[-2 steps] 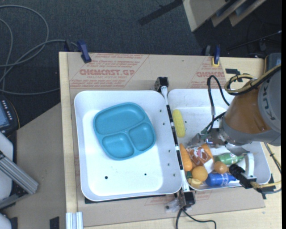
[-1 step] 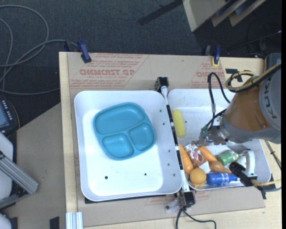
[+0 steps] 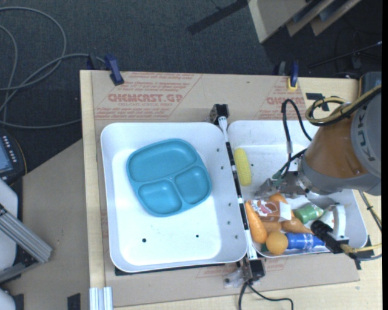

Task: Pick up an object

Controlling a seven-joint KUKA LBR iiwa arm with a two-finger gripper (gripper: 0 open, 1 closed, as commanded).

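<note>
Pincer [image 3: 274, 189] — grip state hidden — hangs over crowded toys by right bin's [image 3: 260, 130] near edge, corn [image 3: 243, 166] beside the divider.

Beyond the pincer [image 3: 274, 184], toward the top of the view, lies a dark grey-blue carpeted floor [image 3: 182, 36]. Thin grey cables [image 3: 36, 66] loop over it far up and to the left of the pincer. A flat bench board covered in brown paper with red printed lettering [image 3: 151, 97] spreads under and around the pincer. Two small blue clamps grip its far edge, one well up-left of the pincer [image 3: 113, 68] and one almost straight above it [image 3: 293, 74]. A pale wooden piece of furniture [image 3: 303, 18] stands farther up still. Far left of the pincer a plain beige surface [image 3: 54, 200] carries a ribbed silver metal rail [image 3: 24, 239], and a black panel with small buttons [image 3: 9, 158] sits at the edge. The light is even and soft.
</note>
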